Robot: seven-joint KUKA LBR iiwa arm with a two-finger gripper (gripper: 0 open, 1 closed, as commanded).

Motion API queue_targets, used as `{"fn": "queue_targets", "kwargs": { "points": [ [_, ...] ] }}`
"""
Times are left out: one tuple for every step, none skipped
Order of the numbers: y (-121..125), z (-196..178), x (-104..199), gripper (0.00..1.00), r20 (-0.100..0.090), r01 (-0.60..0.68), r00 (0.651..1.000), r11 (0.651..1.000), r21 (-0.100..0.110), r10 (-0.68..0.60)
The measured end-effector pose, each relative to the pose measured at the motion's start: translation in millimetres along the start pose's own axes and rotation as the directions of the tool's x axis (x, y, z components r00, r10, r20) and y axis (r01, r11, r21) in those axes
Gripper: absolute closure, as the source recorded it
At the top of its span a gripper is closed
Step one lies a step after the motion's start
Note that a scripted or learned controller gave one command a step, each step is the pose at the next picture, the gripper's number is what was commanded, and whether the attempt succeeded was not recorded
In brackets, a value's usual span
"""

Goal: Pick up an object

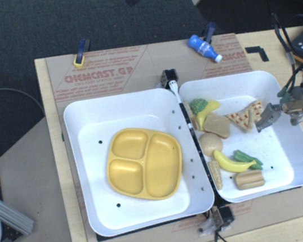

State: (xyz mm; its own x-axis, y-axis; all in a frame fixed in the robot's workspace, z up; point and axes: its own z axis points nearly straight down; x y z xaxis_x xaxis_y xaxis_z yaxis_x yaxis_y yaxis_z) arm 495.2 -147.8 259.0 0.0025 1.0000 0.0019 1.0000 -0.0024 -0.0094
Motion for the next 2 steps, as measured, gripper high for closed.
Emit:
{"fn": "queue_targets", "kwargs": {
  "points": [
    [2, -5, 0, 0.00, 0.002, 0.002, 1.000, 1.000, -0.010, -0.002],
    [4, 38, -1, 0.00, -0.001, 0.002, 1.000, 1.000, -0.003, -0.002]
  ]
}}
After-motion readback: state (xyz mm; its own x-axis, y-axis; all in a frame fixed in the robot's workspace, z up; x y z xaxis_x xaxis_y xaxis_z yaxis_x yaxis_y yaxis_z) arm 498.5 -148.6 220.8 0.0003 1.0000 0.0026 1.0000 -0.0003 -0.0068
